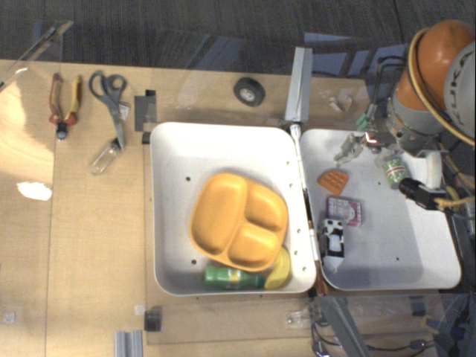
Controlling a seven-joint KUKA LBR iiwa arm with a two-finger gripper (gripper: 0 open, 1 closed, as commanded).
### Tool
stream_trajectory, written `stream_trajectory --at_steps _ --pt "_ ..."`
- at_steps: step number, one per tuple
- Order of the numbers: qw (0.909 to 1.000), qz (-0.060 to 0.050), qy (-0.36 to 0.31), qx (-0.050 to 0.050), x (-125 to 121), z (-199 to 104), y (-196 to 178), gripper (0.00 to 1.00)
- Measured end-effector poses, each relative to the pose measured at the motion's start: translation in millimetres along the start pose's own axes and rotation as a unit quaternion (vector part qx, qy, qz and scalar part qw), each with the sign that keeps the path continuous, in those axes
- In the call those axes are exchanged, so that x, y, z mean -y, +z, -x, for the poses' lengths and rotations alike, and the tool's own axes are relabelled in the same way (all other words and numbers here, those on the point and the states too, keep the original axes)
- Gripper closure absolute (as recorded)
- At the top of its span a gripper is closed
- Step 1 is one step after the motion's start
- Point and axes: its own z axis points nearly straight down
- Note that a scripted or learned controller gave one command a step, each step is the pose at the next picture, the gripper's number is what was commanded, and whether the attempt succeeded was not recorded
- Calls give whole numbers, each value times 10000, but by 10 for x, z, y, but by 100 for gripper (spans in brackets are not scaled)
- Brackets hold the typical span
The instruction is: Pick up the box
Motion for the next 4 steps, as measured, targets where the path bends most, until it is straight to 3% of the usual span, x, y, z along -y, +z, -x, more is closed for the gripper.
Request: stream_trajectory --at_steps 1,2,3,4 --pt "9934 60 -1142 13 442 85 1027 0" --pt "9933 122 -1147 44 401 96 890 100" --pt "9933 121 -1149 43 402 97 889 0" --pt "9924 71 -1226 30 1039 296 1018 0"
